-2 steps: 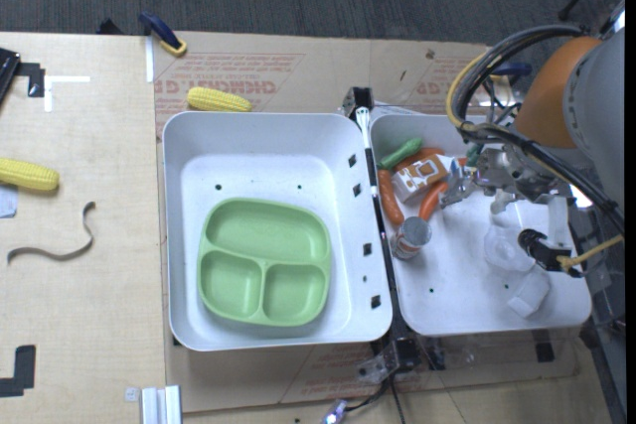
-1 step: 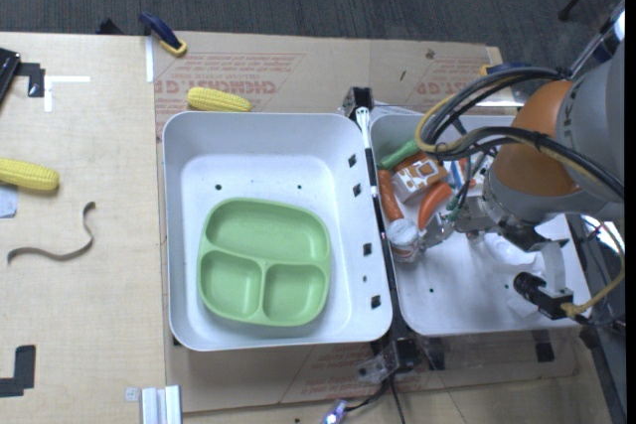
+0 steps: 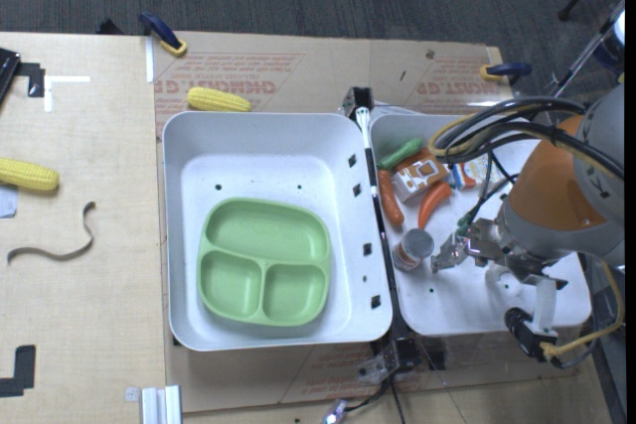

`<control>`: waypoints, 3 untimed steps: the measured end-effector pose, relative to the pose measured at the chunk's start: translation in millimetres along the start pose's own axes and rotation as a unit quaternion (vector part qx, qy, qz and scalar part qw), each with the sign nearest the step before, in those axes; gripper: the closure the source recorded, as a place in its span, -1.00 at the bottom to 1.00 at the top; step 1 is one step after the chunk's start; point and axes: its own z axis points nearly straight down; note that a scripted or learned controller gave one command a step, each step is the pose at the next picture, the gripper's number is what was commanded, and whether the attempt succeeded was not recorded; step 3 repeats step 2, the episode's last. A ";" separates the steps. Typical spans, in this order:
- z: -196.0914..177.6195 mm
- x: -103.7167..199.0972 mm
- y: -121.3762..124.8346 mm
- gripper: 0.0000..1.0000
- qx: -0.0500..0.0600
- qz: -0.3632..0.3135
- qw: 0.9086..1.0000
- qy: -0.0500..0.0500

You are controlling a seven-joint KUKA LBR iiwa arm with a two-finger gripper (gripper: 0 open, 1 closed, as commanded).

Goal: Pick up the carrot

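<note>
The carrot (image 3: 433,205) is a curved orange piece lying in the right bin (image 3: 467,313), towards its far left. My gripper (image 3: 449,255) hangs low over the bin's middle, just below and right of the carrot and close beside a small can (image 3: 412,247). Nothing shows in its grasp. The arm's orange band (image 3: 556,194) and looping cables cover the bin's right part.
Around the carrot lie an orange-red stick (image 3: 391,199) along the left wall, a white and orange box (image 3: 417,178), a green vegetable (image 3: 400,152) and a blue item (image 3: 457,177). The left bin (image 3: 189,213) holds a green divided plate (image 3: 264,261). Corn cobs (image 3: 219,99) (image 3: 28,176) lie on the bench.
</note>
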 end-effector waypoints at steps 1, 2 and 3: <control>-0.2 17.0 -6.5 -1.00 -0.001 0.099 0.995 0.000; -0.6 -7.8 52.7 -1.00 -0.001 0.175 0.984 -0.001; -0.6 -7.8 52.7 -1.00 -0.001 0.175 0.984 -0.001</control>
